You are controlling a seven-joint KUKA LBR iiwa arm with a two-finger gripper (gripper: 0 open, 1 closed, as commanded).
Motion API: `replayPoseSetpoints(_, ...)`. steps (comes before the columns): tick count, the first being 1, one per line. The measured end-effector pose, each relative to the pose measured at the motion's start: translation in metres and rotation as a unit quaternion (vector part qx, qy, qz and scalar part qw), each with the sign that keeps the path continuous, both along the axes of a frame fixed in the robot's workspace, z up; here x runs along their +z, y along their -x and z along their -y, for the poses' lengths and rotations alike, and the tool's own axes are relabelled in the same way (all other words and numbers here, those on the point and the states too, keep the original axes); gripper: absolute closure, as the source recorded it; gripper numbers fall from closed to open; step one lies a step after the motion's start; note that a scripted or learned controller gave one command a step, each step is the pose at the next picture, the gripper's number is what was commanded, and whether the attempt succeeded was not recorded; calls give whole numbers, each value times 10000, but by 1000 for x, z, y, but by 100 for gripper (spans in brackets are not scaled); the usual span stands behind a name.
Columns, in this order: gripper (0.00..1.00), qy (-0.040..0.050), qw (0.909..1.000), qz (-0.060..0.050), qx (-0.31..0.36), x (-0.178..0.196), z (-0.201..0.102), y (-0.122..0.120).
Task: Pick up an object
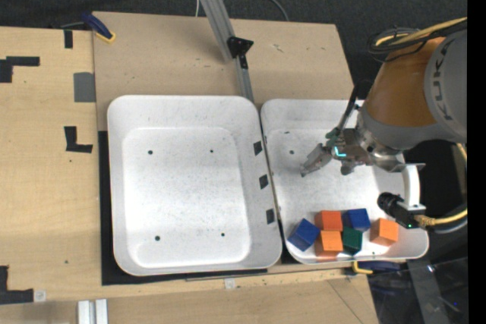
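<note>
Several small blocks lie along the near edge of the right bin (pixel 304 121): a blue block (pixel 304 234), an orange block (pixel 329 220), another orange block (pixel 330 242), a blue block (pixel 356 218), a green block (pixel 351 240) and an orange block (pixel 385 231). My gripper (pixel 325 169) hangs over the middle of the right bin, above and apart from the blocks. It is open with nothing between its fingers; one grey finger (pixel 311 163) points down and left.
The left bin (pixel 182 108) sits beside the right one, sharing a middle rim with black clips (pixel 263 180). A slanted metal bar (pixel 216 4) crosses the bench behind the bins. A cabled fitting (pixel 395 206) sits at the right bin's right rim.
</note>
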State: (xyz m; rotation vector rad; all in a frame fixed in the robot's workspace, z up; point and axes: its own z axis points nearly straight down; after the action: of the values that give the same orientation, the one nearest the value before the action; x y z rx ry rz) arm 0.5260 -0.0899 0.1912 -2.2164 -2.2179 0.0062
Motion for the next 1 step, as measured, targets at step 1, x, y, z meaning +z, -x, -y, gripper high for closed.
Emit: replayPoseSetpoints(1,0,2,10000,25,5,2,0,-1)
